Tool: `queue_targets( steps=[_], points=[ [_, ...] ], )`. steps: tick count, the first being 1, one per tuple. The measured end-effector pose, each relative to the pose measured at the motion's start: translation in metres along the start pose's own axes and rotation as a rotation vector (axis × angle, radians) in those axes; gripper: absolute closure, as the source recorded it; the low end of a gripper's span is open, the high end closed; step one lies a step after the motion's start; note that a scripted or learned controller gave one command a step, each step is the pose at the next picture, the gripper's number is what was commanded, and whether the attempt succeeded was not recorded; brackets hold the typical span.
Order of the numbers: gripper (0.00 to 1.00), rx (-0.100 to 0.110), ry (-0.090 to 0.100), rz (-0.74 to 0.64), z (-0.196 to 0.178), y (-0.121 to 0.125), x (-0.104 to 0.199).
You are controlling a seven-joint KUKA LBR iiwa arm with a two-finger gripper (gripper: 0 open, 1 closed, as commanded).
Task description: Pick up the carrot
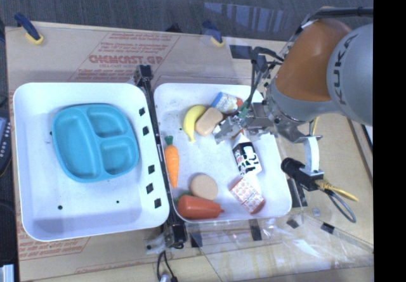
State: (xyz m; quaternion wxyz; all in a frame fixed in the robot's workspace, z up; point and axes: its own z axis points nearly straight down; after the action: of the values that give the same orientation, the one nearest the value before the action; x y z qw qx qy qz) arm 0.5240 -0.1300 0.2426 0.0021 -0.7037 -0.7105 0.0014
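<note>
Not started, by the look of it: carrot (171, 159) lies untouched at the right bin's (279, 195) left wall, beside the banana (192, 120). Gripper (229, 128) hovers near the bread roll (208, 121), well apart from carrot. Finger state: cannot tell. Reach, grasp and lift all remain.

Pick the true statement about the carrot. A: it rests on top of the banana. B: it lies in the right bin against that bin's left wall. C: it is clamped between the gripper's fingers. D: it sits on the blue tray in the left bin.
B: the carrot lies in the right bin along its left wall, apart from the banana, the blue tray and the gripper.
</note>
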Motion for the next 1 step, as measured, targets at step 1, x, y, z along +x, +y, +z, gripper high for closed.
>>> queue_targets(
  steps=[1],
  points=[
    [0.0,0.006,-0.003,-0.009,0.1377,0.0242,0.0297]
  ],
)
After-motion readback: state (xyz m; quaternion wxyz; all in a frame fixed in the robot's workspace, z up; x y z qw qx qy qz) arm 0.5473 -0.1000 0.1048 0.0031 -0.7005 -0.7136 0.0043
